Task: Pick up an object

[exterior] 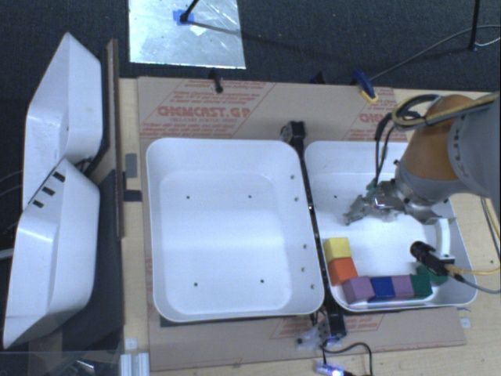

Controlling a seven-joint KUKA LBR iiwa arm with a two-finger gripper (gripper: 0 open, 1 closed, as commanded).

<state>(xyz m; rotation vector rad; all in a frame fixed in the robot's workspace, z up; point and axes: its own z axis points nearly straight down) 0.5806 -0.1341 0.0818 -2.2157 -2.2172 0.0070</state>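
Several small blocks lie along the near side of the right bin [342, 150]. A yellow block [338, 247] sits against an orange block [342, 270] by the bin's left wall. A purple block [358, 289], a blue block [383, 287], another purple block [402, 286] and a green block [423, 282] line the front wall. My gripper [362, 209] hangs over the bin's middle, a little above and to the right of the yellow block, apart from all the blocks. Nothing is visibly held in it.
The left bin [227, 144] stands beside the right one, their walls meeting at a black divider [297, 131]. Two spare white bins [59, 186] lean off the bench at far left. A metal sheet [186, 22] lies on the floor behind.
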